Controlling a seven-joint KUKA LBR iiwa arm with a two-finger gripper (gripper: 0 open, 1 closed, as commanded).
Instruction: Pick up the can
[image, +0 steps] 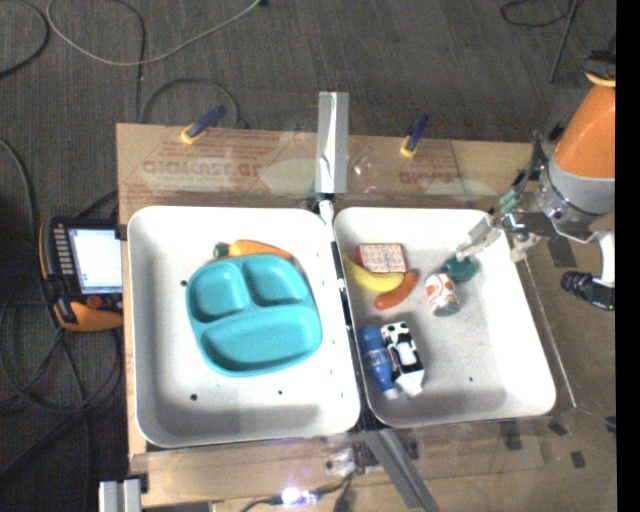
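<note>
The can (441, 292) is small and white with orange-red markings. It lies in the right bin (510, 380), towards the middle of the bin's far half. My gripper (464, 264) has a teal tip and reaches in from the upper right. It hovers just above and to the right of the can, close to its top edge or touching it. Nothing is visibly held. The grey arm with its orange band (590, 140) stands over the bin's right rim.
Left of the can lie a banana (368, 277), an orange-red sausage shape (397, 289) and a small box (381, 257). A blue bottle (376, 358) and a black-and-white carton (403, 355) lie nearer the front. The left bin (160, 400) holds a teal divided plate (255, 312).
</note>
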